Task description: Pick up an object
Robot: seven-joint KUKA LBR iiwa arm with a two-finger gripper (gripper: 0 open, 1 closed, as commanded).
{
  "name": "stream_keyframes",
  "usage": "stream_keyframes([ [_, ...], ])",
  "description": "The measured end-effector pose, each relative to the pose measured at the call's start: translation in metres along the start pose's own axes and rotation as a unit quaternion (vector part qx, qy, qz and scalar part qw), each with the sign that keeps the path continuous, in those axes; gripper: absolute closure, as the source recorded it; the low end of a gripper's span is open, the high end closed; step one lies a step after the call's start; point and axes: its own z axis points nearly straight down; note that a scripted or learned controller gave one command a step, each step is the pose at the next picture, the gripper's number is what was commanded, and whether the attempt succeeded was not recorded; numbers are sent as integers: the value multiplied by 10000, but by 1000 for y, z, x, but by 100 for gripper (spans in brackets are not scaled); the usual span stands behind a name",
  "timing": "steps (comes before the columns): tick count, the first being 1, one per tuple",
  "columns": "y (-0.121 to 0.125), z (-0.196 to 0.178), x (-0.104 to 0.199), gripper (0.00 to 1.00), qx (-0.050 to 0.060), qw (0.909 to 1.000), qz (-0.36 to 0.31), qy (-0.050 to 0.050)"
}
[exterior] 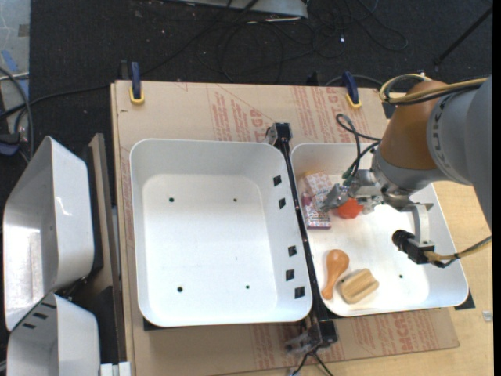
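Note:
My gripper reaches down into the right bin from the right, at its upper left part. A small red-orange object sits right at the fingertips, and I cannot tell whether it is between them. A pink patterned packet lies just left of the gripper, against the bin's left wall. Nearer the front lie an orange spoon-shaped piece and a tan bread-like block.
The left bin stands beside the right one, parted by a black divider with clips. The arm's orange band and grey link hang over the right bin's far right. Spare white bins are stacked at the left edge.

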Motion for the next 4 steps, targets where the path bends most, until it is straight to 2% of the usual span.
stream_keyframes([
  [1,0,-11,-3,100,-23,10000,11,-35],
  [2,-1,-10,-3,0,-14,10000,20,-40],
  [3,48,10,-35,0,60,10000,-13,-15],
  [4,61,11,-18,0,237,9997,20,-8],
])
